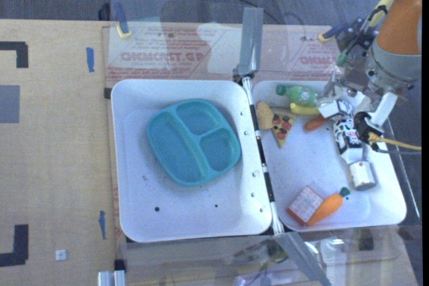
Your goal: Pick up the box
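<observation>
The box (305,203) is small and flat, pinkish-orange with a grid pattern. It lies near the front of the right bin (389,214), touching an orange toy carrot (327,207) on its right. My gripper (356,112) hangs over the far right part of that bin, well behind the box and apart from it. Just below it sits a black-and-white toy (346,133). The arm's orange band (404,20) shows at the upper right.
The right bin also holds a green bottle (298,93), a yellow piece (265,115), a pizza slice (282,129), a small carrot (314,123) and a white can (362,175). A blue divided plate (194,141) lies in the left bin (134,211).
</observation>
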Tool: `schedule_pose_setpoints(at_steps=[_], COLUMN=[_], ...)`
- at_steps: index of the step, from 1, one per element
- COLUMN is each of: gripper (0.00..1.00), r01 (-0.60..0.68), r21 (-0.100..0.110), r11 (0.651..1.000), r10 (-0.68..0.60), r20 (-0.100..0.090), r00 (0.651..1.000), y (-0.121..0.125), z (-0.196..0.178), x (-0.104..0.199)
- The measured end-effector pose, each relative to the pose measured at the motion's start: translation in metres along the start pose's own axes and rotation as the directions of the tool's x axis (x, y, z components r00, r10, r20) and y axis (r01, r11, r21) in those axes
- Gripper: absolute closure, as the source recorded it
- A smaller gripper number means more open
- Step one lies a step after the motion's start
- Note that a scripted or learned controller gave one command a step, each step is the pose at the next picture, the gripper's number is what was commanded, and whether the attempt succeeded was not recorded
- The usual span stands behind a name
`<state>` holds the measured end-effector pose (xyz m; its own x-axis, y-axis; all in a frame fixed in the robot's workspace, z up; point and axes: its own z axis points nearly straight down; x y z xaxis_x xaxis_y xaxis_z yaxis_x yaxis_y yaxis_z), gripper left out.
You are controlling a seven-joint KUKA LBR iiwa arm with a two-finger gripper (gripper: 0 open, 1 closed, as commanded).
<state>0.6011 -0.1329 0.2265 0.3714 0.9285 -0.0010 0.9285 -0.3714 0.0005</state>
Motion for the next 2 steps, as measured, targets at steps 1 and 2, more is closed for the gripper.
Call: schedule_pose_setpoints(at_steps=[1, 2], gripper=[0.0, 0.0], r01=[0.145, 0.165], r21=[0.0, -0.016], r11=[0.989, 0.986], r10=[-0.145, -0.165], r20=[-0.001, -0.002], r00=[0.989, 0.986], y=[-0.07, -0.116], z=[0.124, 0.136], x=[0.01, -0.016])
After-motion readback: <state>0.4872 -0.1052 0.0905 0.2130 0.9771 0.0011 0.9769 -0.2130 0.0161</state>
